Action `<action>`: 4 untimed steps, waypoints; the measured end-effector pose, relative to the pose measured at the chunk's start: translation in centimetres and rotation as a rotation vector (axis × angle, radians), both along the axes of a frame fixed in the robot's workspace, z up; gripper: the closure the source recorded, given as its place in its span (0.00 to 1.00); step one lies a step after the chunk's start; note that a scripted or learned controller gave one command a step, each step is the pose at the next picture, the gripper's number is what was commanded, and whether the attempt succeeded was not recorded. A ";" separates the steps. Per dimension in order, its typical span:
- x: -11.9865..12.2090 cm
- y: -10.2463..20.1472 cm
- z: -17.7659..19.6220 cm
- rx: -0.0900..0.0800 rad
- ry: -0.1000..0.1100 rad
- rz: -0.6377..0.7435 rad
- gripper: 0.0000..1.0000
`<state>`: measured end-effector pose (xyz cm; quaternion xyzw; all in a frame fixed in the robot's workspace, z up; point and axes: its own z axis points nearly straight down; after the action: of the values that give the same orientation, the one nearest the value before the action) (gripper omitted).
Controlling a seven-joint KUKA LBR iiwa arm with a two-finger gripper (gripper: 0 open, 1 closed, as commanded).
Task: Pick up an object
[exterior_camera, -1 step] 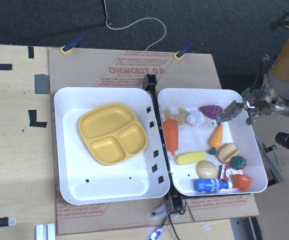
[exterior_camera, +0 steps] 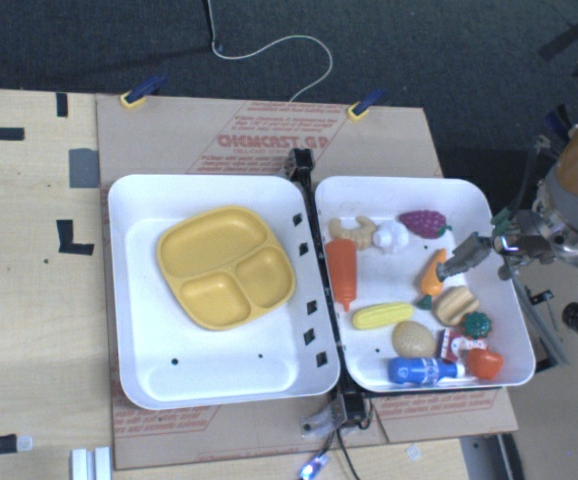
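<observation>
Where cardboard (exterior_camera: 269, 138) covers the tabletop (exterior_camera: 29, 268), left bin (exterior_camera: 129, 268): yellow tray (exterior_camera: 226, 266); right bin (exterior_camera: 479, 208): toy foods, carrot (exterior_camera: 342, 271); jaws' state: cannot tell.

Looked smooth glossy plastic: white bins (exterior_camera: 134, 268), yellow tray (exterior_camera: 226, 266), toy carrot (exterior_camera: 342, 273). Matt brown cardboard sheet (exterior_camera: 259, 138), pale wood bench (exterior_camera: 29, 298) beneath.

Toy foods (exterior_camera: 409, 298) piled, right bin.

Red print on the cardboard sheet (exterior_camera: 259, 140) (under both bins) reads upside down, apparently "CHEMCAST GP"; smaller lines illegible
</observation>
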<state>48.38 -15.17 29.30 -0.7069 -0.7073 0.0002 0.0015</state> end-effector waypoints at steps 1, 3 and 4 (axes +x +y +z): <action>-0.4 1.0 -16.1 0.003 0.014 0.000 0.00; 0.0 10.6 -10.4 0.001 -0.002 0.004 0.00; 0.2 10.3 -10.9 -0.001 0.001 0.001 0.00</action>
<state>48.58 -4.84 18.37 -0.7067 -0.7075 0.0010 0.0014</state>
